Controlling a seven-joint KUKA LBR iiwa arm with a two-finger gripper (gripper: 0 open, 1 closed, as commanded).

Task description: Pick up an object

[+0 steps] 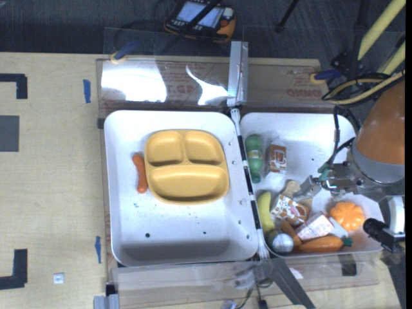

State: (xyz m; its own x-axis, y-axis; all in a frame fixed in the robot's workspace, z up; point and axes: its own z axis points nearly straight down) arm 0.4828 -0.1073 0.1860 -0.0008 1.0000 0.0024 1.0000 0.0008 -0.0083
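Beyond the bins: black handheld pendant (198,18) with lit screen, yellow cables (360,85) at right, blue tape marks (87,90) on wooden bench (45,172).

My arm (386,140) is grey w/ a wide orange band (rounded, glossy) above the wrist. A thin black cable runs beside it. My gripper (315,184) is small, grey metal.

You see yellow divided tray (187,166) and orange sausage (140,172) in left bin (122,224); gripper (317,184) low over right bin (302,131) clutter, near orange pumpkin (347,216).
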